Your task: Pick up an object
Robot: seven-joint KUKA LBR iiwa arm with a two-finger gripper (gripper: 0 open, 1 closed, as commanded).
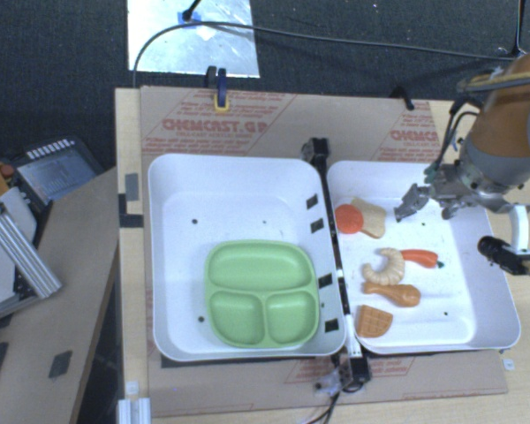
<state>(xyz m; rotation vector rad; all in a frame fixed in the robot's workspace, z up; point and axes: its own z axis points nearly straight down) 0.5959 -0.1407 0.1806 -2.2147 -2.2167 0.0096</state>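
My gripper (410, 205) hangs over the back part of the right bin (490, 316), reaching in from the right. It looks open, with nothing between its fingers. Just left of it lie a red-orange round piece (347, 220) and a beige slice (371, 217), touching each other. Nearer the front lie a pale shrimp (387, 264), a red-orange chili (420, 257), a brown drumstick (397, 293) and an orange waffle-like wedge (374, 321). The gripper touches none of these toys.
The left bin (172, 237) holds a green divided plate (261, 291) at its front. A black clip strip (322, 210) runs along the rims where the two bins meet. A silver rail (13, 246) and a dark device (57, 173) sit off the bench at the left.
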